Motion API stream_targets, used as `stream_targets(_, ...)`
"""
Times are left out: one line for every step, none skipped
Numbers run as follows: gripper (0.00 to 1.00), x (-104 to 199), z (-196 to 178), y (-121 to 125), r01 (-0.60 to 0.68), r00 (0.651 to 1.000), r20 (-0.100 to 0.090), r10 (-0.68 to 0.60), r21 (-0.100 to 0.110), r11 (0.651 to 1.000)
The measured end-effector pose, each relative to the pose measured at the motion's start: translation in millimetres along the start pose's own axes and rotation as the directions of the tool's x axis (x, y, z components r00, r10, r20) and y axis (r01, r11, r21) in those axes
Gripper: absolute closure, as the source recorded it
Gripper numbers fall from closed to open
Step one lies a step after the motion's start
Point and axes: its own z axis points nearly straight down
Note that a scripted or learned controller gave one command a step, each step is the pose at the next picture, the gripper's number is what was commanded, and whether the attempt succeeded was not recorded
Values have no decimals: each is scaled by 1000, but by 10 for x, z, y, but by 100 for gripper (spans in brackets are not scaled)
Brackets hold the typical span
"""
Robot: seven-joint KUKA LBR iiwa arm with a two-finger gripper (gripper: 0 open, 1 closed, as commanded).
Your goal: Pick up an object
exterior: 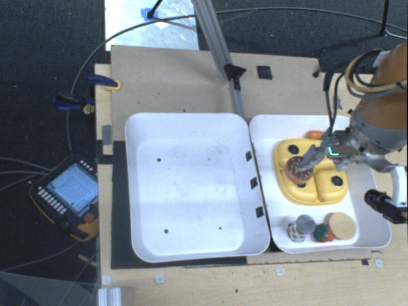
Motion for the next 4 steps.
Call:
stream_targets(0, 0, -6, 4, 0, 1000, 0, 0, -2, 1000)
stream_targets(0, -15, 612, -44, -3, 1000, -1, 3, 5, 1000)
stream_targets(0, 5, 1217, -116, -3, 1000, -1, 3, 5, 1000)
stream_targets(0, -88, 1670, -115, -17, 1000, 11, 17, -2, 1000)
